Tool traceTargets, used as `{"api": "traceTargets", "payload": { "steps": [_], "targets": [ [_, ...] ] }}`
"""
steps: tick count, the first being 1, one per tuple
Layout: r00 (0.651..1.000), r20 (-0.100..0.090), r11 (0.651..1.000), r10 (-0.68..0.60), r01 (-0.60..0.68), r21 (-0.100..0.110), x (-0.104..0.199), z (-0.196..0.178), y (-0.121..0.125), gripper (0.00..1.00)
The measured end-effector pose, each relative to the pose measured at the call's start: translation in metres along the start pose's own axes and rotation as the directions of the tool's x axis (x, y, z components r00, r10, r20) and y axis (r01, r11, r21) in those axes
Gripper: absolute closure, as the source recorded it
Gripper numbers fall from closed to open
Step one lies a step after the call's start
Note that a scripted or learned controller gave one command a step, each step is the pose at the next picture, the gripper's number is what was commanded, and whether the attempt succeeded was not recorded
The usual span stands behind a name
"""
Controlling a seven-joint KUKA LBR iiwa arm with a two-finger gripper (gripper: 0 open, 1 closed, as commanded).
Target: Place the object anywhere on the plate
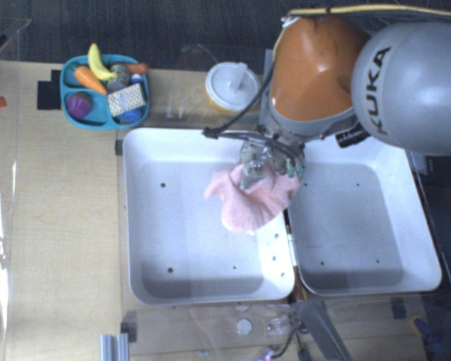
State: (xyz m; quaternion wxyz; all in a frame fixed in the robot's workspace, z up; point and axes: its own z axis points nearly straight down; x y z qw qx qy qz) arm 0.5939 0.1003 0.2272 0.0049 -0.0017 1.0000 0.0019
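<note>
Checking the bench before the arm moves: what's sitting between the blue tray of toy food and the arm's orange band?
In the camera view, a lidded cup stands between the blue tray and the orange band, behind the left bin.

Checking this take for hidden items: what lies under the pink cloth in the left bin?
The crumpled pink cloth hangs from the gripper over the left white bin floor. Whatever sits directly beneath it is covered.

I'm seeing bare floor lying across the left bin (165, 224) and right bin (361, 224); a pink cloth (248, 198) is draping their shared rim.
</note>
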Motion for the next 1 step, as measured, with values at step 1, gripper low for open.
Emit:
{"api": "traceTargets", "payload": {
  "steps": [1],
  "targets": [
    [1.0,0.0,1.0,0.0,0.0,0.0,-0.0001,-0.0002,-0.0002,0.0]
  ]
}}
